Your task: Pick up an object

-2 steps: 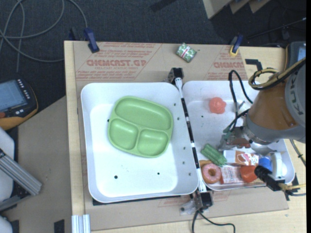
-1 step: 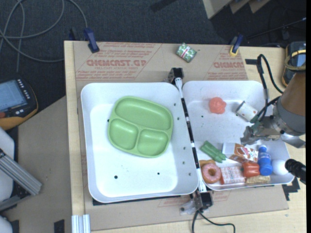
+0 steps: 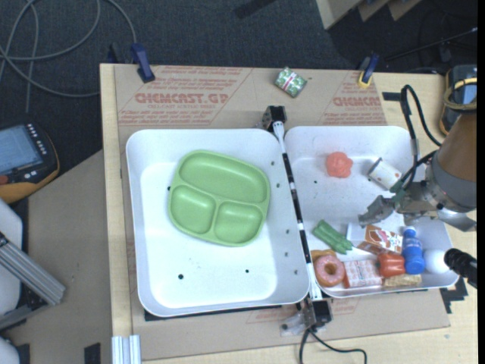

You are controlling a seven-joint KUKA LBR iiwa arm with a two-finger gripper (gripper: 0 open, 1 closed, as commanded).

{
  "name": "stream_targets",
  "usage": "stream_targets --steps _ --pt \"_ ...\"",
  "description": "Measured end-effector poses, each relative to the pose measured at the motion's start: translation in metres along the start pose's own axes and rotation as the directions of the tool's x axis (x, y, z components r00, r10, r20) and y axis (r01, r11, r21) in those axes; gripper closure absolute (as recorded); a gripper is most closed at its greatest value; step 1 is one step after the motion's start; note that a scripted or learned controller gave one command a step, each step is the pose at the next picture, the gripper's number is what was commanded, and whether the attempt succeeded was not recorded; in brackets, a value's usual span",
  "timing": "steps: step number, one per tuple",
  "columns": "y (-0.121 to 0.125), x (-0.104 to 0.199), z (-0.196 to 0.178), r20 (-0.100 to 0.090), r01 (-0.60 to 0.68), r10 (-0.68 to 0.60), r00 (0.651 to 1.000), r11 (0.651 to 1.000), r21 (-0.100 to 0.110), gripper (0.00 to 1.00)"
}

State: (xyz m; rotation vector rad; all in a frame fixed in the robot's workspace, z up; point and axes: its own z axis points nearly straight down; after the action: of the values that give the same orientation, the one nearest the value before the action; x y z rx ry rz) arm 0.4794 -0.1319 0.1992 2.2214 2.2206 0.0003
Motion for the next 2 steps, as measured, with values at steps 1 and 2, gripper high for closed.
stream_targets --steps 1,2 --pt "0.052 -0.026 0.115 0.000 0.000 0.000 1.000 1.000 0.000 0.00" --pt "0.098 0.001 0.115 0.000 0.002 -0.002 1.000 1.000 -0.001 0.00"
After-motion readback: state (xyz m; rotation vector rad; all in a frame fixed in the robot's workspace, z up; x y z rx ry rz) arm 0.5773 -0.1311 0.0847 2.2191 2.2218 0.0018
